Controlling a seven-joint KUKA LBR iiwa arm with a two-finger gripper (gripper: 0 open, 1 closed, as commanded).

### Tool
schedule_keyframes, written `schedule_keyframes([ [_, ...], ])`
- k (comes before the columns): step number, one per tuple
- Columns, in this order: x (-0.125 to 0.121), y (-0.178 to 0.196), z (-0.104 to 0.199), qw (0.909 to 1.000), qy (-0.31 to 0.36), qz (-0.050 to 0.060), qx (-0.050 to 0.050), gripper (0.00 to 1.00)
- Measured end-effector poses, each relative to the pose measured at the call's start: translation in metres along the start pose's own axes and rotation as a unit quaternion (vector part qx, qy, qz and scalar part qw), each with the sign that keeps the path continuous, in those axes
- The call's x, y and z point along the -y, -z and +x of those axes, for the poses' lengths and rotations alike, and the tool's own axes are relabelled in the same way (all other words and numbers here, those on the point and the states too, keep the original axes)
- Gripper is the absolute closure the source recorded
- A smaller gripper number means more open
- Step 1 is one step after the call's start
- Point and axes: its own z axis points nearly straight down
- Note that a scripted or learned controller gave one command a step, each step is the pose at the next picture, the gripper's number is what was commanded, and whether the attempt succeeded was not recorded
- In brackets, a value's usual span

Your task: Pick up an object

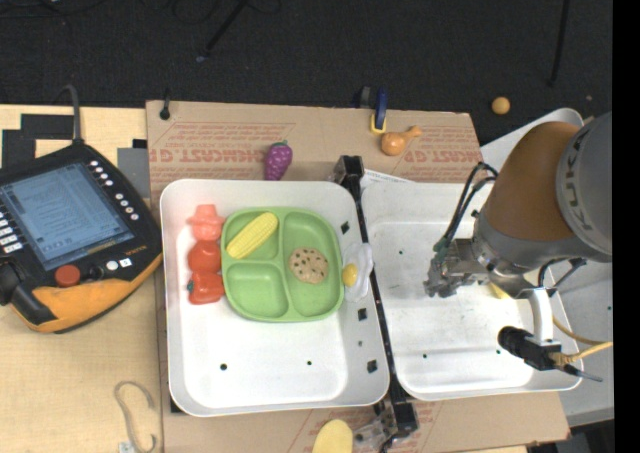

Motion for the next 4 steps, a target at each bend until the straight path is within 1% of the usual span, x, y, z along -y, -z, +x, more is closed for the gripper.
schedule_keyframes([
  [1, -0.001, 0.063, -0.003, 1.0000, 0.004, -0.001, 0.000, 1.00],
  [2, -0.002, 0.084, -0.004, 1.0000, 0.004, 0.000, 0.000, 1.00],
  [3, -0.036, 0.074, 0.043, 1.0000, 0.006, 0.001, -0.001, 1.00],
  [4, -0.058, 0.085, 0.092, 1.0000, 0.006, 0.000, -0.001, 1.00],
])
